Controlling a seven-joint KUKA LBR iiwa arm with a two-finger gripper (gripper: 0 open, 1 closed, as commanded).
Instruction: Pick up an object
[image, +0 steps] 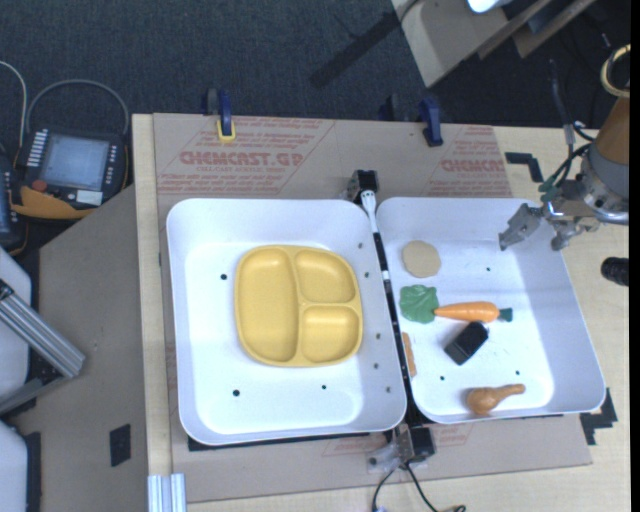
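On cardboard-topped bench (300, 150) two white bins; hand (540, 225) splayed, holding nothing, over right bin's (575, 340) far edge

The arm (612, 150) is grey and orange-banded, with green cabling and a grey metal claw (540, 228).

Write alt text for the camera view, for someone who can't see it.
The end effector hovers at the far right edge of the right bin, which holds a tan disc, carrot, green leaf, black block and brown gourd. The left bin holds a yellow divided plate.
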